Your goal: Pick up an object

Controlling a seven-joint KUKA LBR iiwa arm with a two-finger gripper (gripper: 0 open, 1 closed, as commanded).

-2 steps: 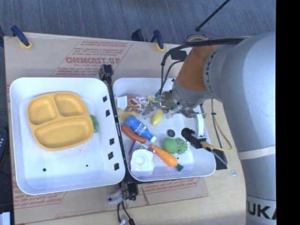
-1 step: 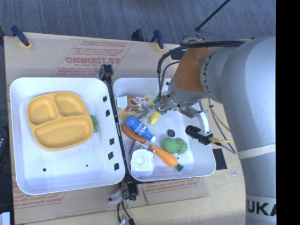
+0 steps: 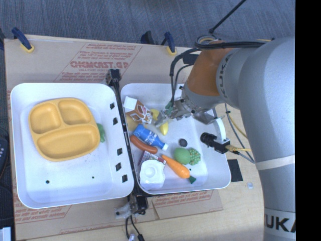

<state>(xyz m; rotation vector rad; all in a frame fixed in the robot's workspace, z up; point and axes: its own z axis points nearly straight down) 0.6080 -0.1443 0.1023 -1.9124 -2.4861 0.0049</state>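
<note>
Right of centre, in the right bin (image 3: 213,177), the gripper (image 3: 168,115) hangs over a small yellow piece (image 3: 163,128) beside the blue bottle (image 3: 149,137). Whether its claw is wide or narrow cannot be told; the wrist hides it.

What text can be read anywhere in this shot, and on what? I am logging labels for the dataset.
"CHEMCAST GP": red print on the brown board under the bins, above the left bin; partly blurred.
Smaller red lines around it: too small to read.
"UKA": white letters on the arm's base, cut off at the frame edge.
Red print on the board's front strip: unreadable.
Blue bottle label: too blurred.
</note>
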